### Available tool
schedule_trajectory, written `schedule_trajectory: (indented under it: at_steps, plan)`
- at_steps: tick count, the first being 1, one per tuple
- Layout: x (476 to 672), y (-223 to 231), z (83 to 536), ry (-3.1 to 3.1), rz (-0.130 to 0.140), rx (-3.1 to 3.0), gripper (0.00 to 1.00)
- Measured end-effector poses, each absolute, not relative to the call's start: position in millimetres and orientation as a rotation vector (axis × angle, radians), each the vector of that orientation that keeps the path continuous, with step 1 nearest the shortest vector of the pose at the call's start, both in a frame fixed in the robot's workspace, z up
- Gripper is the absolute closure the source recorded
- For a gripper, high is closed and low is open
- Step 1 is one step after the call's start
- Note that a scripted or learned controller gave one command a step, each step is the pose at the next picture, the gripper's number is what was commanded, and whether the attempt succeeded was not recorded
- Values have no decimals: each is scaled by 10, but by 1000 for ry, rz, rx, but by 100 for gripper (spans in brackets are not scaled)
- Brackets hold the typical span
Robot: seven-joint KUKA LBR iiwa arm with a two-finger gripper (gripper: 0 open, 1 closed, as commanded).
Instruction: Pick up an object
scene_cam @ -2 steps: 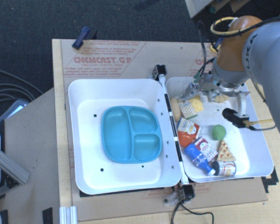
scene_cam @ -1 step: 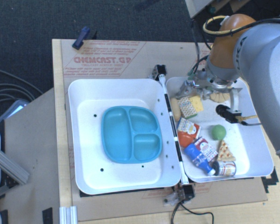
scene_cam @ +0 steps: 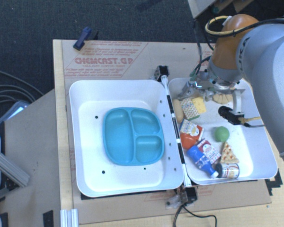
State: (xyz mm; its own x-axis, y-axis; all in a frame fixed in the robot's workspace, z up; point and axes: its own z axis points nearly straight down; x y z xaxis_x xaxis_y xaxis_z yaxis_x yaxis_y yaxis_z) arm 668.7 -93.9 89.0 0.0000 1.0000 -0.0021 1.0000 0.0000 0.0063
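Dark carpet floor point(scene_cam: 61, 13). One bench point(scene_cam: 66, 126), board-topped. One grey arm point(scene_cam: 270, 74), from the right. Two white bins: left bin point(scene_cam: 85, 174), one blue divided plate point(scene_cam: 133, 135); right bin point(scene_cam: 265, 167), one blue bottle point(scene_cam: 201, 160), one green ball point(scene_cam: 222, 134). Gripper point(scene_cam: 203, 90) above right bin's far end; grip state cannot be told.

You see dark grey carpet floor point(scene_cam: 33, 18) behind a pale wooden counter point(scene_cam: 66, 141) topped with a brown cardboard sheet printed in red lettering point(scene_cam: 104, 60). A small blue clip point(scene_cam: 82, 38) sits at its far edge. Grey cables point(scene_cam: 9, 86) loop on the left.
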Motion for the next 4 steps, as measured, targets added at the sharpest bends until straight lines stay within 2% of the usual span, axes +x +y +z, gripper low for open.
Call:
schedule_trajectory:
  at_steps: [4]
  plan:
    - [6688, -932, 890, 2216, 4, 2218, 0]
